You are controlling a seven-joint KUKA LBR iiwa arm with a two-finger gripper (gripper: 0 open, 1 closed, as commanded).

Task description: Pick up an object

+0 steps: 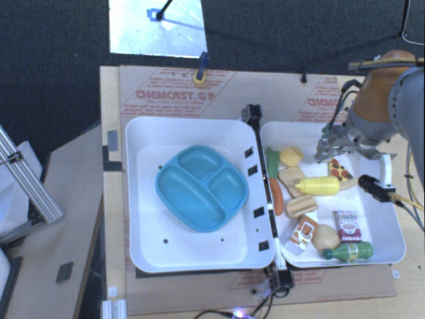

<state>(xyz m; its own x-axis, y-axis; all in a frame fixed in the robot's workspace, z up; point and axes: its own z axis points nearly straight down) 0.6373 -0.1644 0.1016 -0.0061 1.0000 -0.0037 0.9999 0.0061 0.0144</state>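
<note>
Pizza slice (341, 171): lying flat near the far right of the right bin (384, 219), the piece nearest the gripper; its far tip is slipping under the gripper's body and is hard to make out.
Gripper (327, 149): hanging low over the far part of the right bin, between the pizza slice and the corn cob (290, 156); it is blurred and dark, so whether it is spread or clenched cannot be told, and no thing is showing in its grasp.
Contact: whether the gripper is touching the pizza slice or hovering just above it cannot be told.
Mustard bottle (319, 186): lying on its side just in front of the pizza slice, overlapping a tan bread slice (287, 177).
Left edge of that bin: a green vegetable (272, 161) and an orange sausage (277, 198) are lying end to end along the wall.
Middle: a bun (301, 206) is resting just beside the sausage.
Near edge: a white-and-orange carton (303, 234), a potato (325, 236) and a green bottle (348, 250) are crowding together, with a red box (346, 224) just behind the bottle; its print is too small to read.
Arm (402, 105): reaching in from the right, its wrist bending down toward the bin, the orange band (384, 85) showing above; the frame edge is cutting off the rest.
Left bin (147, 145): holding a blue sectioned plate (201, 187), lying flat, well apart from the gripper.
</note>
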